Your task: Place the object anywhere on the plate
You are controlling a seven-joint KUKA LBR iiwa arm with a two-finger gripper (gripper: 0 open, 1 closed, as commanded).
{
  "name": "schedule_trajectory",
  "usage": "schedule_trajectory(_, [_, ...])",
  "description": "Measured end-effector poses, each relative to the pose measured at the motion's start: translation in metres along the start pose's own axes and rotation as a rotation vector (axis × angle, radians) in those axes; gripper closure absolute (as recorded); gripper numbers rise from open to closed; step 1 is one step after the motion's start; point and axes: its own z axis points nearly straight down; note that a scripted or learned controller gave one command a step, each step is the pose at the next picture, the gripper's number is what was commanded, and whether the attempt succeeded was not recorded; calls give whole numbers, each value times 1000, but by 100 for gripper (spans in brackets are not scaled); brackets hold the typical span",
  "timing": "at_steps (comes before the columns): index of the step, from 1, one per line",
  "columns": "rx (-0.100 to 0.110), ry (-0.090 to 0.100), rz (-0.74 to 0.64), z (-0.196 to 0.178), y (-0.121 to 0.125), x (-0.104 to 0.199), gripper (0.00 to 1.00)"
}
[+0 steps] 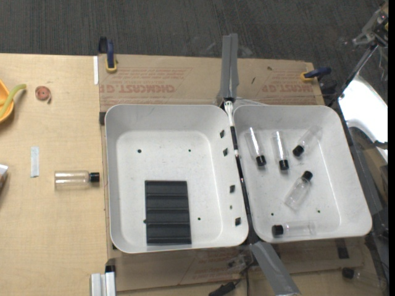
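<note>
Two shallow white bins sit side by side on the wooden bench (55, 227). Outside them, at far left, a clear vial with a black cap (76, 178) lies on its side on the wood, near a small red disc (42, 93) and a yellow object (7, 100) at the edge. The left bin (123, 140) holds a dark ribbed rectangular plate (167, 212) lying flat near its front wall. The right bin (342, 165) holds five clear black-capped vials (298, 192), all lying loose on the speckled floor, well apart from the plate. Brown cardboard (185, 82) behind the bins bears inverted red print, too small to read surely. Whether the gripper is open or closed cannot be told.
</note>
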Motion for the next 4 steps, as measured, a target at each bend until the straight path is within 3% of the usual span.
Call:
schedule_trajectory(1, [0,1,110,-1,25,-58,0])
schedule_trajectory(2, [-1,1,278,-1,-57,25,0])
schedule_trajectory(3, [-1,2,420,-1,-14,9,0])
schedule_trajectory(4, [0,0,418,0,24,-59,0])
